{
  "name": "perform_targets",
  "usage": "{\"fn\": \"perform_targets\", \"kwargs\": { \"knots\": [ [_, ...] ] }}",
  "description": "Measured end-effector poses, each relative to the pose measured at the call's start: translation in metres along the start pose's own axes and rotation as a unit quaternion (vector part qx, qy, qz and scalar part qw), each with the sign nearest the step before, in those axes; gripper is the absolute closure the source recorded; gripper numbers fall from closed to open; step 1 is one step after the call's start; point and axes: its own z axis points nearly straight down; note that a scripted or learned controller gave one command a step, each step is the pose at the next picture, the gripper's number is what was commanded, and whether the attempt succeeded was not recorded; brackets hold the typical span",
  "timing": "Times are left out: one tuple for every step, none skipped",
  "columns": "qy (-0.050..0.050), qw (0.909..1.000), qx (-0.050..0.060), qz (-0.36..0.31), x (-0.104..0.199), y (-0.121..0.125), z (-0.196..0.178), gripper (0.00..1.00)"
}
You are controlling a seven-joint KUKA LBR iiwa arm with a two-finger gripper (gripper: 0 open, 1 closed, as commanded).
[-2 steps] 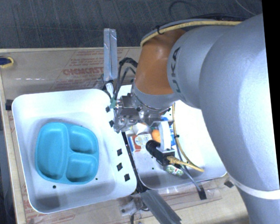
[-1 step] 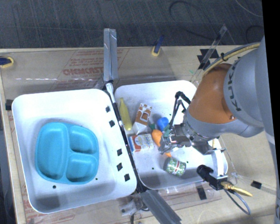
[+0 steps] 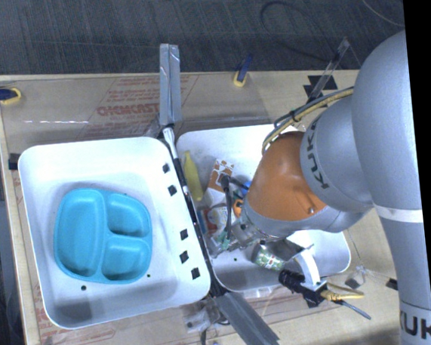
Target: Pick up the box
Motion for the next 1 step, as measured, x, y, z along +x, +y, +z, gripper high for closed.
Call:
{"fn": "perform_targets", "kwargs": {
  "knots": [
    [0.001, 0.9953, 0.0, -0.097, 0.0759, 0.0551, -0.1008, 1.0]
  ]
}}
